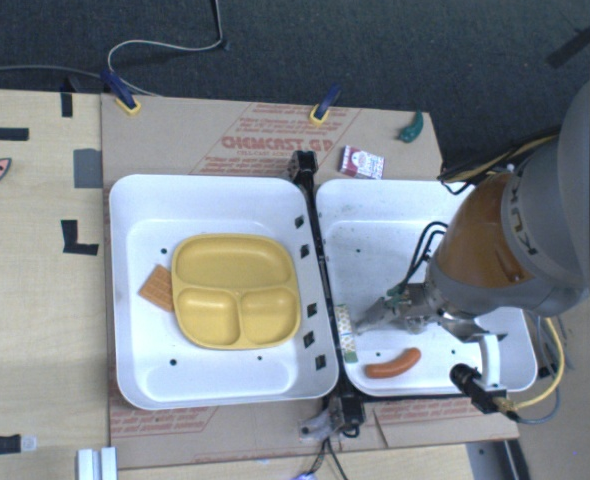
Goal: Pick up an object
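So the hot dog (392, 364) is a little reddish-orange sausage, slightly curved, lying near the front edge of the right bin (375, 208). The end effector (393, 306) hangs just above it (can't tell its state, too dark). Left bin (135, 268) has a yellow divided plate (237, 290) over a brown cracker (157, 288).

right bin (375, 218): upper floor open | sausage (392, 364) at front wall | left bin (135, 268): tray (237, 290) fills middle (cracker (158, 288) beside)

Grey arm (565, 218), orange wrist band, black cables
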Available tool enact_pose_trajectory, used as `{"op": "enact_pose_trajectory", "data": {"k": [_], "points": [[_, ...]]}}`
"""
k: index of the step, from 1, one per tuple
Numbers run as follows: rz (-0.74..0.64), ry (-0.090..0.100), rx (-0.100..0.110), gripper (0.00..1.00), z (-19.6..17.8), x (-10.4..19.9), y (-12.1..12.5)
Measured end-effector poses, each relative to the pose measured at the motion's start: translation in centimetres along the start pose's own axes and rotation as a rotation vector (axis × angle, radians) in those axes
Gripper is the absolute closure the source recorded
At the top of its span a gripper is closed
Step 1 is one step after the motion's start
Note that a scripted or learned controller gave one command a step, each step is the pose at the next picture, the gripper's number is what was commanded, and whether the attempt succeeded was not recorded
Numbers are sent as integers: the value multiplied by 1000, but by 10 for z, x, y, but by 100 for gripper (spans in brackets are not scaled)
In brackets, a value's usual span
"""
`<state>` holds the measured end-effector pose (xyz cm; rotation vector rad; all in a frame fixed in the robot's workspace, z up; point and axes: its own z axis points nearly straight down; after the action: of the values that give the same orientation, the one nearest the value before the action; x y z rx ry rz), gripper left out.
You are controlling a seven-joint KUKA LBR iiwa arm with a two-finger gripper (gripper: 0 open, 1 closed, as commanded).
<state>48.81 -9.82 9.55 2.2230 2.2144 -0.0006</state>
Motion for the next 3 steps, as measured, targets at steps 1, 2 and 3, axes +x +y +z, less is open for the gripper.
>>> {"op": "enact_pose_trajectory", "data": {"k": [1, 2, 3], "points": [[-2, -1, -2, 0, 9, 3, -3], [-1, -2, -3, 100, 0, 2, -3], [-2, -1, -3, 0, 0, 2, -3]]}}
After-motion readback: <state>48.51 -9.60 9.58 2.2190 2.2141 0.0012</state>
